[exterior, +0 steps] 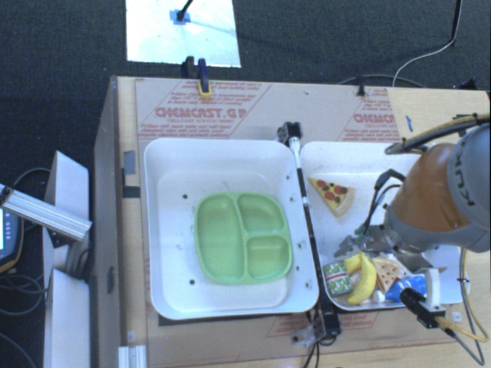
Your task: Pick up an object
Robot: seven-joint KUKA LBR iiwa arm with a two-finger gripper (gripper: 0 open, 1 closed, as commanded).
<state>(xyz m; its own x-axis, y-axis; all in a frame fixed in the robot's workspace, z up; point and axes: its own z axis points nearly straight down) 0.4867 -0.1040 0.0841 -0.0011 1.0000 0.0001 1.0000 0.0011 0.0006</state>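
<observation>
Bench surroundings, non-task items
Left white bin [165, 228] holding green divided tray [243, 238]; cardboard bench sheet [230, 110] with red print; clamp [201, 75] at its far edge; white floor panel [184, 21]; dark carpet [54, 52]; cable [441, 48].

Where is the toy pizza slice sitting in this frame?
The triangular toy pizza slice lies in the right white bin, near its upper left corner beside the divider between bins, apart from the yellow plastic banana lower down.
</observation>
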